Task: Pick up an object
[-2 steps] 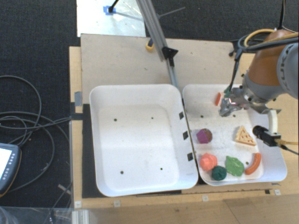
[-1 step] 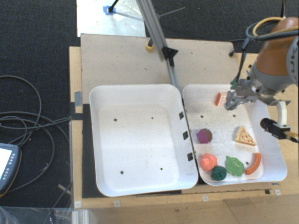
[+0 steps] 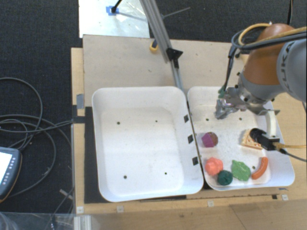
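Observation:
My gripper (image 3: 223,111) hangs over the back left part of the right bin (image 3: 287,175), and nothing shows in it. Several small toys lie in that bin nearer the front. A purple lump (image 3: 209,139) sits closest, a little in front of the gripper. An orange-red ball (image 3: 214,166) and a dark green ball (image 3: 224,178) lie at the front left. To their right are a green leafy piece (image 3: 241,170) and an orange sausage shape (image 3: 260,167). A tan wedge (image 3: 249,141) lies at the right, partly hidden by a black part of the arm.
The left bin (image 3: 139,94) adjoins the right one along a shared rim with black clips (image 3: 190,139). A grey pole (image 3: 160,25) slants down from the back to the bins' far junction. The arm's orange band (image 3: 266,51) looms over the right bin's back corner.

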Tool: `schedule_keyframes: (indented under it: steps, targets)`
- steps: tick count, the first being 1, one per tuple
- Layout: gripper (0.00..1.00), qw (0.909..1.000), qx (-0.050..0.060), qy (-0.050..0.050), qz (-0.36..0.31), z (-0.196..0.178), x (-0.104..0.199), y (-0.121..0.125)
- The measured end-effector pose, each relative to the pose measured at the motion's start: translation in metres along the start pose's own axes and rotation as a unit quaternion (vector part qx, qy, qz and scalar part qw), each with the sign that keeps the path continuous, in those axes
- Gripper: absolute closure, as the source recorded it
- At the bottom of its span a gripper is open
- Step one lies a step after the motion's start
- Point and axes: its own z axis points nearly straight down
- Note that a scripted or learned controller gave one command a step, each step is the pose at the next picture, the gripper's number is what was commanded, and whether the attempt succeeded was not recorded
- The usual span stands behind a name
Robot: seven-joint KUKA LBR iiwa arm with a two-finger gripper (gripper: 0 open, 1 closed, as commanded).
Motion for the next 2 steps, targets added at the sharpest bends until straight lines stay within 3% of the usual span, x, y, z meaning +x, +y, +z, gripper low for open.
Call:
schedule_keyframes:
  steps: [2]
  targets:
    - [1.00, 1.0000, -0.001, 0.000, -0.001, -0.028, 0.105, -0.024]
